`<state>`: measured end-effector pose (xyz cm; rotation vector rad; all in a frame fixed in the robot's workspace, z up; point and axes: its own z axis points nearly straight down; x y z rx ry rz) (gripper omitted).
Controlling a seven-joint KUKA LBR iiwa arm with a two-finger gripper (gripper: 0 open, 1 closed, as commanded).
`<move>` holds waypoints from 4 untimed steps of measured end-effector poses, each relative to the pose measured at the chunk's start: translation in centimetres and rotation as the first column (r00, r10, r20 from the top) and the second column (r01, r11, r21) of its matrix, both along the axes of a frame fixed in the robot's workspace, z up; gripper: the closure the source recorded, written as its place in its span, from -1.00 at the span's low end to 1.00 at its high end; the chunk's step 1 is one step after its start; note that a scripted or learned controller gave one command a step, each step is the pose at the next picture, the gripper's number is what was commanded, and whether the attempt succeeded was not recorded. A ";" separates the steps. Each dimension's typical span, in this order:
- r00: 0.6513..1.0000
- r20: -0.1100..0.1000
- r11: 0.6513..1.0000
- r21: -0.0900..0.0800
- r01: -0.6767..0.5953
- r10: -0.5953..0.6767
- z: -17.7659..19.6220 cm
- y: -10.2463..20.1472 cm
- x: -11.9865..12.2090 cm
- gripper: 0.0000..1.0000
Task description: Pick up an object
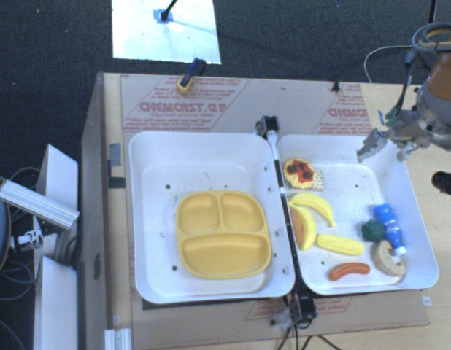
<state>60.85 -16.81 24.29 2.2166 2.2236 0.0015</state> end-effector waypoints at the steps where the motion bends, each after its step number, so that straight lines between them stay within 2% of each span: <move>1: 1.000 0.000 1.000 0.001 0.001 -0.001 -15.9 -1.8 -5.7 -1.00; 2: 1.000 -0.001 1.000 0.001 0.002 -0.002 -15.9 -0.1 -10.9 -1.00; 3: 1.000 0.001 1.000 0.000 0.000 0.000 -15.8 1.3 -3.2 -1.00; 4: 1.000 0.004 1.000 0.002 -0.002 0.002 -5.7 9.1 2.9 -1.00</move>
